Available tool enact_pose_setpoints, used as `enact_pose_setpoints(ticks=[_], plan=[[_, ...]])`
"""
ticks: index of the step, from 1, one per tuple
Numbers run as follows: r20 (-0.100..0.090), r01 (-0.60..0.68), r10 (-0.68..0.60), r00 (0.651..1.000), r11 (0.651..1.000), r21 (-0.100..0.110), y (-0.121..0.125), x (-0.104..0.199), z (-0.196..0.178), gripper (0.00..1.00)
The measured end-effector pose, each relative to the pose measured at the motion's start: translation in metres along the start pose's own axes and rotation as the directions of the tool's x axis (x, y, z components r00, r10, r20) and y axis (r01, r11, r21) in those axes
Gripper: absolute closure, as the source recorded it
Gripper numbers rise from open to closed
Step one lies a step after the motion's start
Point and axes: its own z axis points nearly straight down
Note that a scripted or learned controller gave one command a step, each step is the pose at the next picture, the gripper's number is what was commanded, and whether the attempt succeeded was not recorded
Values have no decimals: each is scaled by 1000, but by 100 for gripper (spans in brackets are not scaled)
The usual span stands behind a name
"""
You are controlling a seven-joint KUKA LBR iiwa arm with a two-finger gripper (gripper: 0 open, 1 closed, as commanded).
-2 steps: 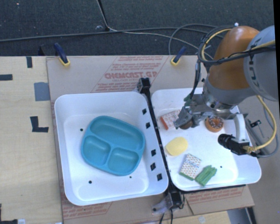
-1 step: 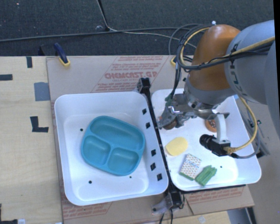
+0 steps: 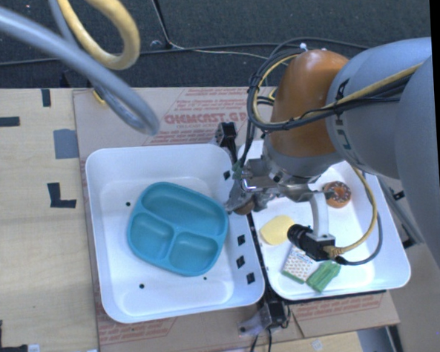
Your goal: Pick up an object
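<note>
Gripper [image 3: 240, 201]: hovering over the divide btwn bins; grip state unclear, can't tell.
Plate [image 3: 177, 228]: lying just left of gripper, nearest obj.
Yellow piece [image 3: 276, 229]: sitting just right.

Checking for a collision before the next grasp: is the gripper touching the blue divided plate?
Cannot tell. In the camera view the gripper sits right at the blue divided plate's right rim, over the wall between the bins, and no contact or gap shows plainly.
</note>
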Motion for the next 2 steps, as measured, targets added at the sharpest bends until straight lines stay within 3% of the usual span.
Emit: enact_pose_setpoints(ticks=[1,2], plan=[[1,-1,1,1000,1000,1,-8,46,16,100],[1,-4,4,1000,1000,0,-8,43,15,0]])
